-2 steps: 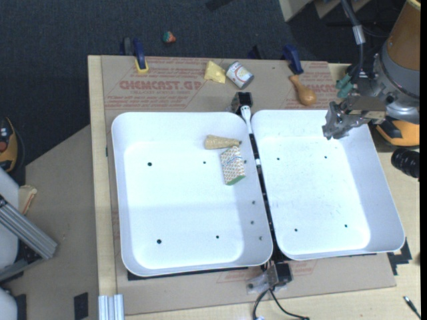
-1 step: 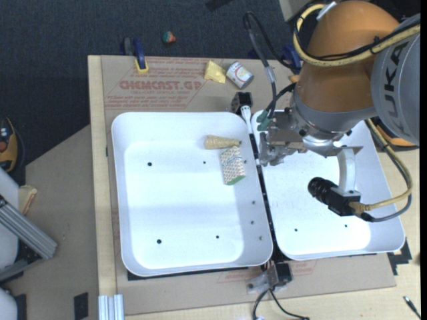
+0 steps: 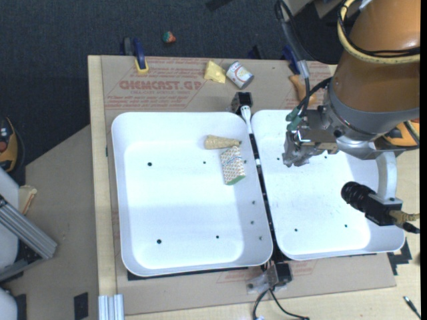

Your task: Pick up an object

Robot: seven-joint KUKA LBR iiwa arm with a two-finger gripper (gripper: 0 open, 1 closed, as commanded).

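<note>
The left white bin [image 3: 167, 245] holds two things near its back right corner. One is a tan, cone-like piece [image 3: 221, 142] lying on its side. Just in front of it lies a small pouch [image 3: 232, 165] with a green and white pattern. My gripper [image 3: 293, 155] hangs over the back left part of the right bin [image 3: 320, 245], close to the divide between the bins. It is to the right of both things and apart from them. I see nothing in it.
Behind the bins, on the brown board, lie a yellow scrap [image 3: 215, 72] and a small white and grey box [image 3: 239, 74]. A black clip [image 3: 241, 102] sits at the back of the divide. The arm's bulk covers the right bin's back right.
</note>
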